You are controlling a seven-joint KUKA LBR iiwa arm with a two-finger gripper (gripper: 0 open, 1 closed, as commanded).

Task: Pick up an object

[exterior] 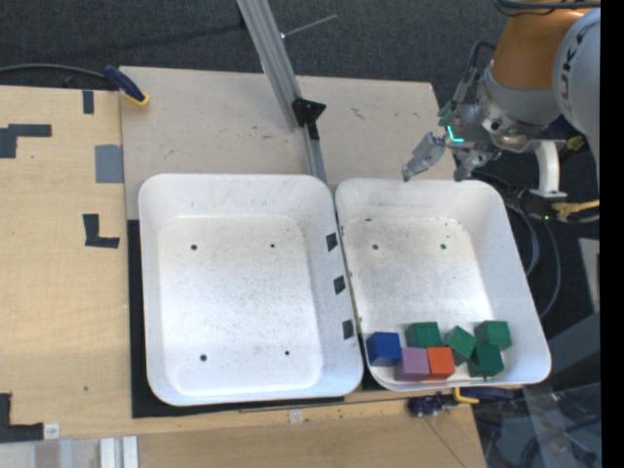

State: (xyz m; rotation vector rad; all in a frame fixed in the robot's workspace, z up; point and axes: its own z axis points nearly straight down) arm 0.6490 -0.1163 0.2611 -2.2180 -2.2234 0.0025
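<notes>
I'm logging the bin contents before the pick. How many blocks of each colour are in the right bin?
Green blocks: 4
Blue block: 1
Purple block: 1
Orange block: 1
Total: 7, all clustered at the near end of the right bin.

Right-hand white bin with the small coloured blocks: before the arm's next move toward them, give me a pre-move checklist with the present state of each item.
1. Targets present: ok. Small blue block, purple block, orange block and four green blocks sit clustered at the near edge of the right-hand shallow white bin.
2. Two-finger gripper free of objects: ok, nothing shows between its fingers.
3. Gripper over the targets: not ok. It hangs at the bin's far rim, well away from the cluster.
4. Room around a block for the fingers: not ok. The blocks crowd together; several seem to touch.
5. Finger opening: ok, the tips look spread.
6. Path across the bin floor: ok, nothing between gripper and cluster.
</notes>
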